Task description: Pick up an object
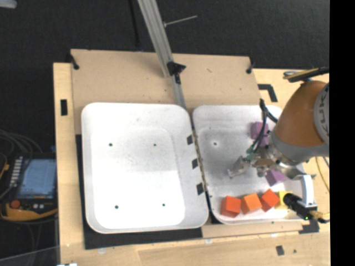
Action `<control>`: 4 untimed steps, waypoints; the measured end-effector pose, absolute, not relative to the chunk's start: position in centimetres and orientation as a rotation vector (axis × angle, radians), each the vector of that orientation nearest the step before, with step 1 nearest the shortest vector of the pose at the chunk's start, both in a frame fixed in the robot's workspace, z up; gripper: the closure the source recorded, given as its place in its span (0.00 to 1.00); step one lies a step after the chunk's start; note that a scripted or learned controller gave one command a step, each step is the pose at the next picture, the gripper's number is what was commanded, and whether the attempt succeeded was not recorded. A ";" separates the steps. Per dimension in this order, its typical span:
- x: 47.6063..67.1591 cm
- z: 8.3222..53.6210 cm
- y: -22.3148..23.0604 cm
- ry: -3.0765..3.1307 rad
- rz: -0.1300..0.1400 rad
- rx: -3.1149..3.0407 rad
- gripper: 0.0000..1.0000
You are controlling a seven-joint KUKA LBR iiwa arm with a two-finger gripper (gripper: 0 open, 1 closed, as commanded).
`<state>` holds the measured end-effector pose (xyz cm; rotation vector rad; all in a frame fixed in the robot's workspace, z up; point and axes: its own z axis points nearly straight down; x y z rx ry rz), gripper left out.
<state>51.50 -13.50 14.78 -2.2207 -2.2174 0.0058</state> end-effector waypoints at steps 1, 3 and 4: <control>51.8 16.2 -13.6 -2.216 -0.005 -2.233 1.00; 52.2 24.8 -12.7 -2.229 -0.005 -2.221 1.00; 52.0 25.0 -8.5 -2.229 -0.003 -2.214 1.00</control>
